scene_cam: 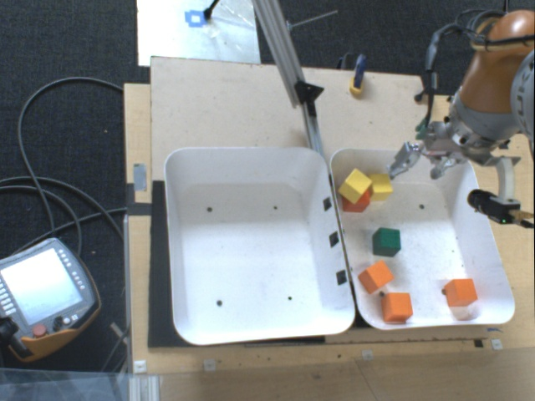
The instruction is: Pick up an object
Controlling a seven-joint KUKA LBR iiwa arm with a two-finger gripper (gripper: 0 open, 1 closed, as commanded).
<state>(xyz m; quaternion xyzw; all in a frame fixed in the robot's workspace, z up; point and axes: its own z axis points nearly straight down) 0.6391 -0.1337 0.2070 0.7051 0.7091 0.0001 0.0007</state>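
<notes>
your gripper (pixel 420 161) hangs over the far edge of the right bin (pixel 485 249), its fingers (pixel 402 160) spread wide with nothing between them. just left of the nearer fingertip lie the yellow blocks (pixel 365 185), one resting on a red block (pixel 354 203), close to the fingers but apart from them. nearer you in the same bin sit a green block (pixel 386 241) and three orange blocks (pixel 396 307). the left bin (pixel 251 249) lies beside it on the worktop (pixel 242 98).
</notes>
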